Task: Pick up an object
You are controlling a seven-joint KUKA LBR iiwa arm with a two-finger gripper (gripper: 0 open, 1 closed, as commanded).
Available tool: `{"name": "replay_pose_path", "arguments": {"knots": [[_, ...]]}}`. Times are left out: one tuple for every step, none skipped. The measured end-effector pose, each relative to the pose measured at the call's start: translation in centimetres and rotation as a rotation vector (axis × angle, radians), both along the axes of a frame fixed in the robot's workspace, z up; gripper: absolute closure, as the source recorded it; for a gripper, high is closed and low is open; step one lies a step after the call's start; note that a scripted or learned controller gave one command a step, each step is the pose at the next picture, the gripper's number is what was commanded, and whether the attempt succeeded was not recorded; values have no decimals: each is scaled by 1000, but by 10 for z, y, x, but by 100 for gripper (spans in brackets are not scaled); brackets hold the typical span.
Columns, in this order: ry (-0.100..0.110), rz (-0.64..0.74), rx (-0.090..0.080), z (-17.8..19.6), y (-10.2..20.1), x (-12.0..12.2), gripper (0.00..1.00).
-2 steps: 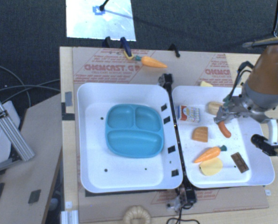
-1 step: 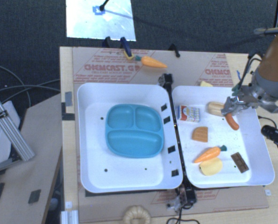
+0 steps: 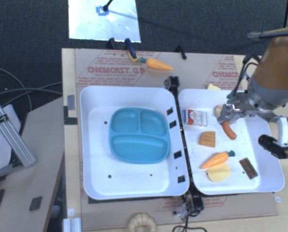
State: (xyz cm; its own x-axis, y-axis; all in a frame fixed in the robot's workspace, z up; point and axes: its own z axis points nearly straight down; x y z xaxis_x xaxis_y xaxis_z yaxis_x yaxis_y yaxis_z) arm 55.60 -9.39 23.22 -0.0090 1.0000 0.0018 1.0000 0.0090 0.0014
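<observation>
Gripping nothing that can be made out, the gripper (image 3: 227,114) sits low over the right bin (image 3: 274,178), just above the upper end of a red sausage (image 3: 229,130); whether it is open or closed cannot be told. Nearest in that bin lie a round yellow chip (image 3: 218,173), a dark chocolate bar (image 3: 248,168) and a glossy orange carrot (image 3: 215,160). Farther back come a tan cracker (image 3: 207,139) and a small printed carton (image 3: 195,117). A smooth blue divided plate (image 3: 136,134) rests in the left bin (image 3: 93,144). Beyond the bins, a second carrot (image 3: 156,64) lies on cardboard (image 3: 110,69). The grey arm (image 3: 277,74) bends down from the right.
</observation>
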Motion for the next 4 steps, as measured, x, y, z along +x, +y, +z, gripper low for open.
{"name": "replay_pose_path", "arguments": {"knots": [[2,-1,0,-9,41,-20,100],[-1,-2,-2,-8,50,-3,100],[0,-8,-2,-2,38,-3,100],[1,-8,-2,-16,36,-7,100]]}}
